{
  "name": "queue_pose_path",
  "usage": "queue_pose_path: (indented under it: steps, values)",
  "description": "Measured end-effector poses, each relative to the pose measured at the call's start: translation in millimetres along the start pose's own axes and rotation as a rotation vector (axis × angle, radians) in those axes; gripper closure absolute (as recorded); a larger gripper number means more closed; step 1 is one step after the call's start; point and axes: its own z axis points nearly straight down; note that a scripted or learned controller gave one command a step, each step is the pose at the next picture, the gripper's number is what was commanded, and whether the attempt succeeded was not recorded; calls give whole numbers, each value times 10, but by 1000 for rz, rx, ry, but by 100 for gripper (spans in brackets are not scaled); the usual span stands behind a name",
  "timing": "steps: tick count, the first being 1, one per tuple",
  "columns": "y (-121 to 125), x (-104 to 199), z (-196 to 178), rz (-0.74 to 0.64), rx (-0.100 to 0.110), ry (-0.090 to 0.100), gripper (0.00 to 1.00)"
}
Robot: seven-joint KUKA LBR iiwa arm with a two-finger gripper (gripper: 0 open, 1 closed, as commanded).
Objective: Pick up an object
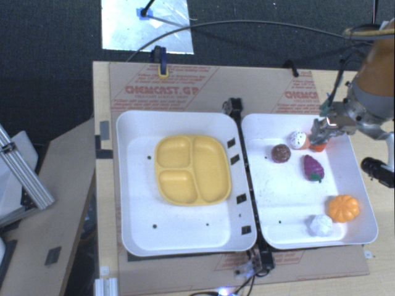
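Observation:
The right bin holds several small items: a dark brown ball, a white speckled ball, a purple fruit with a green tip, an orange pumpkin and a white crumpled piece. My gripper hangs at the far right part of this bin, just right of the white speckled ball. A small orange-red item shows directly beneath its fingertips. Whether the fingers touch that item is unclear.
The left bin bears a yellow divided plate. A black clamp strip runs between the bins. Cables arc over the bench's far side, and a silver sheet lies behind it.

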Motion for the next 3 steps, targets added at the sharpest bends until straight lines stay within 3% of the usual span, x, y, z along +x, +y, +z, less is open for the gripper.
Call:
queue_pose_path:
  steps: [3]
  values:
    - [49, 1589, 251, -3, 8, 3, 100]
